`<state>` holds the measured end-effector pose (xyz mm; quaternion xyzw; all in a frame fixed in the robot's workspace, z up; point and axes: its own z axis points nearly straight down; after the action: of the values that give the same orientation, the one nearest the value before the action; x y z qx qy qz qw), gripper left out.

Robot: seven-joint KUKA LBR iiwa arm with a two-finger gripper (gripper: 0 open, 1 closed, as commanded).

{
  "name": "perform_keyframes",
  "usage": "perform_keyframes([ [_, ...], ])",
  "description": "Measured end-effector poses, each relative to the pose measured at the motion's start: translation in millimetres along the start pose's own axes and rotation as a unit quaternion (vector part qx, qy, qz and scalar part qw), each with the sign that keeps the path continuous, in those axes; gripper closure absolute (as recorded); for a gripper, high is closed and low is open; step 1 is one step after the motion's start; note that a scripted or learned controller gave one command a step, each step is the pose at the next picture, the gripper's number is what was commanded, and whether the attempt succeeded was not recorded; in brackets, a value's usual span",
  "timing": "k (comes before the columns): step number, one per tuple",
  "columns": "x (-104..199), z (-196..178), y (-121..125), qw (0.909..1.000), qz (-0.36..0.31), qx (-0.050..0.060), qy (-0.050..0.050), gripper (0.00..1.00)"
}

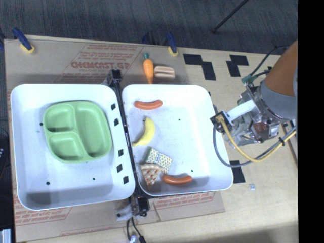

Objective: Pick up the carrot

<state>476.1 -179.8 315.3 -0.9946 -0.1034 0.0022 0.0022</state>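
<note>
I see the small orange carrot with a green top [148, 69] lying on the cardboard-covered bench just beyond the far rim of the right shallow white bin [202, 135], outside it and right beside a pink-and-tan layered toy sandwich [164, 73]. The gripper [250, 126] sits off the right bin's right edge, over the bench, well apart from the carrot; I cannot tell how it is set. Inside the right bin I count two orange-red sausages [148, 105], a yellow banana [145, 131] and a patterned cracker piece [158, 159]. The left shallow white bin [25, 151] holds a green divided plastic plate [77, 130]
</note>
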Motion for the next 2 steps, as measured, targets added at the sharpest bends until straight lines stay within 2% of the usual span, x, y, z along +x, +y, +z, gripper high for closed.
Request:
perform_keyframes([
  [1,1.7,-28.8,-7.5,1.0000,-0.008,-0.001,0.001,1.00],
  [2,11.7,70.6,-55.6,0.9993,-0.036,0.000,-0.001,1.00],
])
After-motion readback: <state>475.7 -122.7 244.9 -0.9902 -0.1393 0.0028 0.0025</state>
